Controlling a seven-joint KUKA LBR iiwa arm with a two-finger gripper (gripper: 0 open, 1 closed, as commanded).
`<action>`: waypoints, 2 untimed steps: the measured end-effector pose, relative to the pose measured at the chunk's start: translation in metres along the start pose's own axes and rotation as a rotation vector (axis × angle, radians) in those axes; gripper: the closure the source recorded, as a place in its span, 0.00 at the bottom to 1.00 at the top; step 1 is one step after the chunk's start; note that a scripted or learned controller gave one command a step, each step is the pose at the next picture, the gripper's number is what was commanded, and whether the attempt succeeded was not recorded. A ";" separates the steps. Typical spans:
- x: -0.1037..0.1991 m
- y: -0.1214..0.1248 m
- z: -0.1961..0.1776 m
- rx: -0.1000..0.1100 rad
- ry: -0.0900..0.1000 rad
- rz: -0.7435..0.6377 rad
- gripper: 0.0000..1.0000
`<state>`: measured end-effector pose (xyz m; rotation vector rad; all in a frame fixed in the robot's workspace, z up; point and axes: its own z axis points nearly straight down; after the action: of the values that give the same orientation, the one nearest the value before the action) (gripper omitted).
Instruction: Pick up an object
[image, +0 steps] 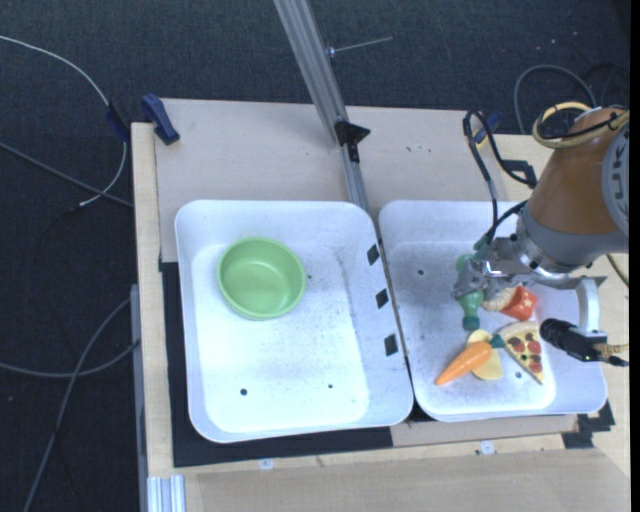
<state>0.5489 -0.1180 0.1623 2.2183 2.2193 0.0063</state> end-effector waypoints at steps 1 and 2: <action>-0.001 0.005 -0.066 -0.001 0.001 -0.001 1.00; 0.000 0.006 -0.092 0.000 0.000 -0.002 1.00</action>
<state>0.5547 -0.1182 0.2546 2.2166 2.2212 0.0058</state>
